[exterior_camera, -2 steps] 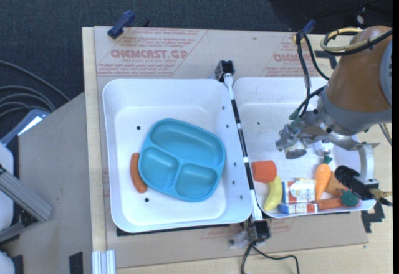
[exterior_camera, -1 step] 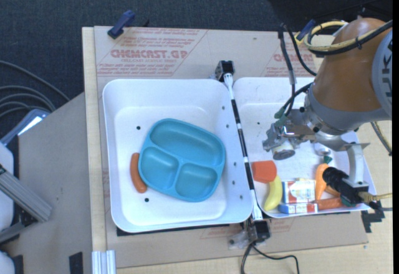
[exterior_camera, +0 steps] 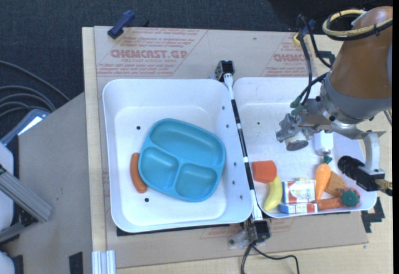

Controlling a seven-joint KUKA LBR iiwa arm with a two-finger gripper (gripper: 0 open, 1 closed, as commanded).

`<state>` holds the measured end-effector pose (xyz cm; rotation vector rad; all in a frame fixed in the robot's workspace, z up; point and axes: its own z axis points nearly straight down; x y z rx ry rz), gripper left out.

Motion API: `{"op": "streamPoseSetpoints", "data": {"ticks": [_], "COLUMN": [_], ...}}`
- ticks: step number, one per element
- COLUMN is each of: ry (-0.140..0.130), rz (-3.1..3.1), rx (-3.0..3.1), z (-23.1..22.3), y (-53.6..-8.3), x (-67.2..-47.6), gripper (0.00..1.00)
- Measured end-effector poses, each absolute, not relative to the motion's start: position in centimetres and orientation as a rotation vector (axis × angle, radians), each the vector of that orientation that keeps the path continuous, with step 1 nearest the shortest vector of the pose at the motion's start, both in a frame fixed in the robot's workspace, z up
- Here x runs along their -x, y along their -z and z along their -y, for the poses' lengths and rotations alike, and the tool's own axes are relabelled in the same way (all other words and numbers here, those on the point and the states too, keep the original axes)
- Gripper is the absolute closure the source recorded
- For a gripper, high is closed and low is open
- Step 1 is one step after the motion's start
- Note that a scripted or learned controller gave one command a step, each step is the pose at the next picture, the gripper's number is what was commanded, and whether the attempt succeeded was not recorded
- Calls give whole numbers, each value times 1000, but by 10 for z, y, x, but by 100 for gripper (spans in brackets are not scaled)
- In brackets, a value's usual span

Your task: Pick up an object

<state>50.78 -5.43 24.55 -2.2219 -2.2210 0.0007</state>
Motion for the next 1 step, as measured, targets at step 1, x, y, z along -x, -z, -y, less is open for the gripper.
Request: {"op": "streamPoseSetpoints", "data": {"ticks": [1], "ry": [0], "rz": [2222], "rx": [2222], "z": [88], "y": [-253], "x": [-509], "gripper": [100]}}
